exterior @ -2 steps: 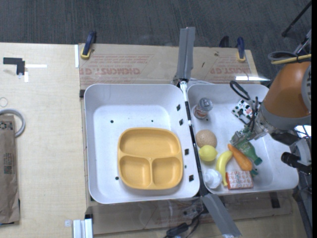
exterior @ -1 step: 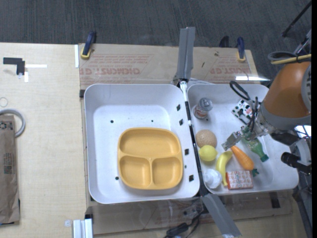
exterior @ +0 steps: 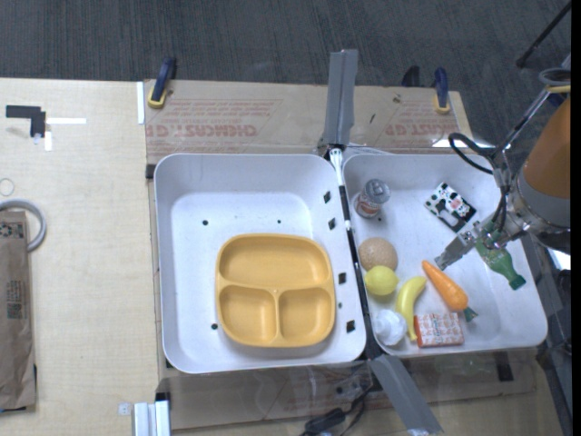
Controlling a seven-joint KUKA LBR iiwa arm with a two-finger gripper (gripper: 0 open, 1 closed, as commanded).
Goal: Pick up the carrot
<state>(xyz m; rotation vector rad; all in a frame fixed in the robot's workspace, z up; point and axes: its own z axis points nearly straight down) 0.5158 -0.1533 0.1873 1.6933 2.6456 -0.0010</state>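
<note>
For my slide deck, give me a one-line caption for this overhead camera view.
Robot hand poised just above the carrot in the right bin; yellow tray in the left bin.

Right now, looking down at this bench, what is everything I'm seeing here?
Left bin: one, white, left of the divider.
Divided plate: one, yellow, three compartments, in the left bin.
Right bin: one, white, beside the left bin.
Carrot: one, orange with a green tip, lower right of the right bin.
Banana: one, yellow, just left of the carrot.
Lemon: one, yellow, near the divider.
Round tan item: one, above the lemon.
Small can: one, silver top, upper left of the right bin.
Black-and-white item: one, upper middle.
Red box: one, front edge.
White item: one, front left corner.
Green item: one, right side.
Clamps: two, blue and yellow, rear edge.
Gripper: one, grey, just above the carrot.
</note>
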